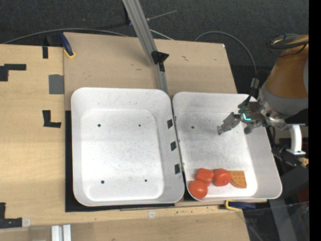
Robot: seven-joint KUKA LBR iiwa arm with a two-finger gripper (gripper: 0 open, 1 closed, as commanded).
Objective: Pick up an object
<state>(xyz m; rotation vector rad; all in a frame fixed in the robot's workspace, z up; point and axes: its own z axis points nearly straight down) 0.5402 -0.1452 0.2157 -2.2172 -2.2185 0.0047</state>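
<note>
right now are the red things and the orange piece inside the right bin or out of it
Inside. The red things and the orange piece lie on the floor of the right bin, huddled at its near edge.

arm (288,79) cut off by frame's right edge, gripper (235,123) fingers' spread too small to tell

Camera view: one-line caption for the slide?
KUKA arm's gripper over the right bin, above three red pieces and an orange piece clustered at its near edge; left bin alongside.
</note>
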